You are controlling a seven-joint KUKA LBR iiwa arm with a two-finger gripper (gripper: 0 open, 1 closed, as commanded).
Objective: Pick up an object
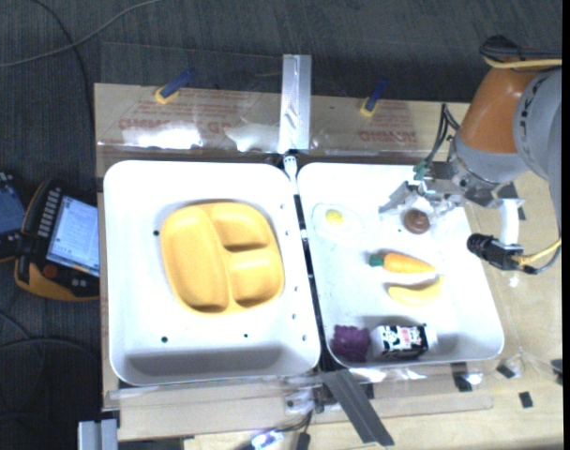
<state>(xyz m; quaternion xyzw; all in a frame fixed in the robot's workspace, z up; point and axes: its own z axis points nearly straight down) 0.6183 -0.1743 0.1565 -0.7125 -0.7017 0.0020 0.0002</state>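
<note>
The gripper (418, 198) hangs low over the far part of the right bin (472, 331), its pale metal fingers (395, 200) spread apart with nothing between them. Right at its tip, just toward the near side, sits a small round brown object (416, 220), dark and glossy; whether a finger touches it cannot be told. To the gripper's left lies a fried-egg toy (334, 218), flat and white with a yellow yolk. Nearer the camera than the gripper rests a carrot (403, 262), orange with a green stub end pointing left, and just beyond that a yellow banana-shaped piece (414, 292). Further still toward the near rim lie a purple grape bunch (352, 342) and, just beside it, a black-and-white carton (400, 338) on its side. Well to the left, across the divider, the left bin (135, 345) holds a yellow divided tray (223, 255). Behind the gripper the orange wrist band (491, 111) rises to the right.
</note>
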